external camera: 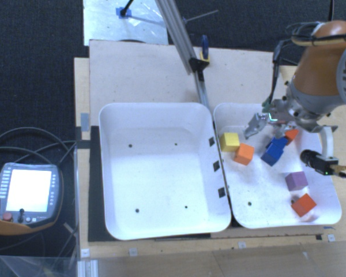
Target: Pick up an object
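pincer (pixel 259 127) over right bin | blue block (pixel 274 150) just beside

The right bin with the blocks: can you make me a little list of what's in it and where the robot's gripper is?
yellow block: near the bin's left wall
orange block: touching the yellow one's lower right
blue block: middle, tilted
purple block: right side
red-orange block: lower right corner
small orange block: partly hidden under the arm
gripper: above the bin's upper part, nothing seen between its fingers
left bin: beside the right bin
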`<action>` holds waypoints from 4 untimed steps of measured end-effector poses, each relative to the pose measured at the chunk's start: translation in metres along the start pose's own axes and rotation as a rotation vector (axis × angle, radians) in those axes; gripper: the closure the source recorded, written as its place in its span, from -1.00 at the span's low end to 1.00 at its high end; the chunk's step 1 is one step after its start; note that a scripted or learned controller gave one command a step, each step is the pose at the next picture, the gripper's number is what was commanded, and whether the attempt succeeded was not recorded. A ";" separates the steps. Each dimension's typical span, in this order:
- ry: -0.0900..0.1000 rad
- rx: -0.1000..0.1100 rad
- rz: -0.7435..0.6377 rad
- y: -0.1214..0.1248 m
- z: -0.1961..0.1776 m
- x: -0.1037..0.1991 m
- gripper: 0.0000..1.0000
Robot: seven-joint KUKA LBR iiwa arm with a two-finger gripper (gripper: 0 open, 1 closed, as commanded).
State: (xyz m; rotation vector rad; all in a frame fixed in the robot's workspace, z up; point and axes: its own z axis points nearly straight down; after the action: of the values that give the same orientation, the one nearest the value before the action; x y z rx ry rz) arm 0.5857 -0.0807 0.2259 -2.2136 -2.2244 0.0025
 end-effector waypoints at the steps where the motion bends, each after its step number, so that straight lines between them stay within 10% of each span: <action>1: -0.001 -0.005 0.002 0.001 -0.002 0.000 -1.00; 4: -0.002 -0.007 0.002 -0.001 0.115 -0.009 -1.00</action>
State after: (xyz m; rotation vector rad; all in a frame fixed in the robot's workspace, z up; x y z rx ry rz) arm 0.5844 -0.0897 0.1112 -2.2199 -2.2267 -0.0030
